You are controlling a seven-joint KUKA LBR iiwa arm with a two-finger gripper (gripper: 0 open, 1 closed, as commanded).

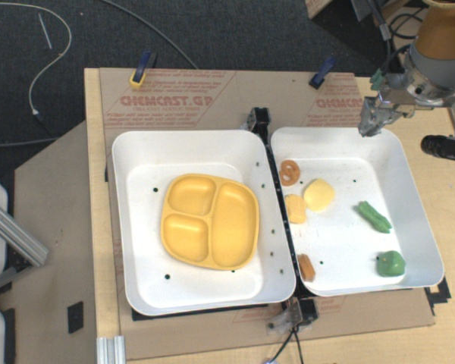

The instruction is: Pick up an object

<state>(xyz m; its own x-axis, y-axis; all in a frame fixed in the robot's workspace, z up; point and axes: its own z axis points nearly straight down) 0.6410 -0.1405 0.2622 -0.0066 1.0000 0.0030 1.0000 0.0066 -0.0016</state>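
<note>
**Arm over the right bin's far edge**

Low in the frame, a tan bench (61, 203) carries two white bins. The left bin (136, 158) holds a yellow tray (210, 221). The right bin (409, 196) holds a hotdog (305, 267), pepper (390, 263), green pod (373, 215), two pale pieces (318, 195) and a pretzel (290, 172). Further up, cardboard with blue clamps (142, 67), then dark carpet and a white cable (38, 44). At upper right the gripper (371, 121) hangs above the rim, nothing visibly held; whether the jaws are open or closed cannot be told.

Bright, even overhead light, soft shadows, mild glare on the white bins (136, 165), slightly soft focus throughout.
</note>
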